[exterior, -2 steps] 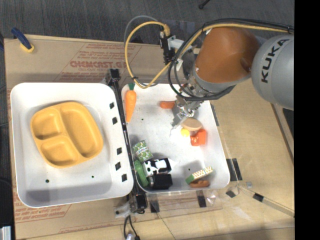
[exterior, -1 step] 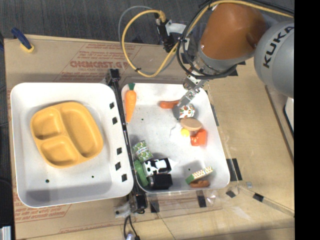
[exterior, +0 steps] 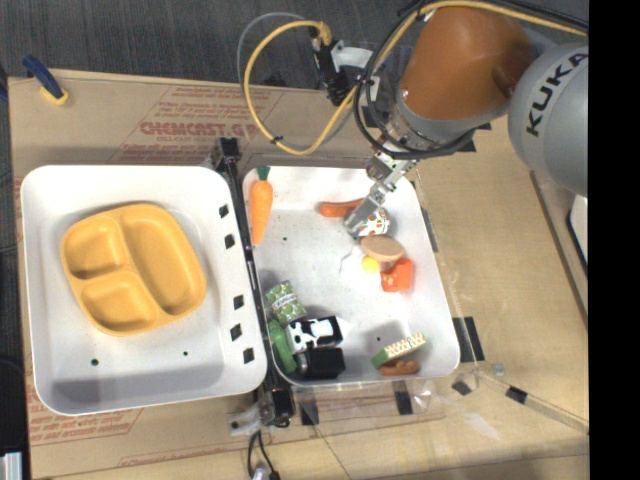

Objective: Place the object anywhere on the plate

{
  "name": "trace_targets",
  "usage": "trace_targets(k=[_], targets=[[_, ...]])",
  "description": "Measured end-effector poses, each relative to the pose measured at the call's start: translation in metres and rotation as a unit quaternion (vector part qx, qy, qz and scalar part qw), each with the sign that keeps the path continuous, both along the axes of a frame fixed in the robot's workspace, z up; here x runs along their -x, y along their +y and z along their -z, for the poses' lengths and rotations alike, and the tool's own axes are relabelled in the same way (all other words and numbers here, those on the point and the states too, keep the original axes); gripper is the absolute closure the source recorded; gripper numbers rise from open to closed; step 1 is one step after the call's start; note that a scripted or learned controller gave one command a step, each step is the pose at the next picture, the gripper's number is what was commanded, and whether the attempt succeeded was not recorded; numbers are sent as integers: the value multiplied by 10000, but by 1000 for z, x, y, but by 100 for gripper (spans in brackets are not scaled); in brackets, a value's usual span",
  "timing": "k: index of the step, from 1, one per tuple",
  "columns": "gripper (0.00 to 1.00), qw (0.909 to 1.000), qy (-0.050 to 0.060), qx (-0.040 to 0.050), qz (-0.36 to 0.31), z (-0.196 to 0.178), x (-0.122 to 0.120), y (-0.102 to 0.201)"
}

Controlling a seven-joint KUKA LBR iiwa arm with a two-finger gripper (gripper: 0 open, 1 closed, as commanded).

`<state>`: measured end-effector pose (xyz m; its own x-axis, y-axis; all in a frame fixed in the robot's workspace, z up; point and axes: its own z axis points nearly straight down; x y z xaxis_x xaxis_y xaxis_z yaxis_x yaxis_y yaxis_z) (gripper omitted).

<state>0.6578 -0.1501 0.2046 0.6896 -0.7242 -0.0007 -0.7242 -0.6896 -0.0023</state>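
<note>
Two bins (exterior: 40, 268) sit before us; the gripper (exterior: 368, 218) hovers by the right bin's far edge, its grip unclear.

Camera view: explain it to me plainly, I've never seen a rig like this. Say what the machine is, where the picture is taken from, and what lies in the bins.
One fixed camera looks down at a slant on a bench. The grey and orange machine on the right is a robot arm; its gripper hangs over the right bin. That bin holds toy food: a carrot, a sausage, a red piece, a cow figure and other small items. The left bin holds a yellow divided plate, where one object should go. Whether the gripper holds anything is unclear.
</note>
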Motion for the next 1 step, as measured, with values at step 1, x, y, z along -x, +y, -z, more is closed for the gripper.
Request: trace_targets(k=[1], targets=[[0, 9999, 32, -16, -104, 23, 39, 10]])
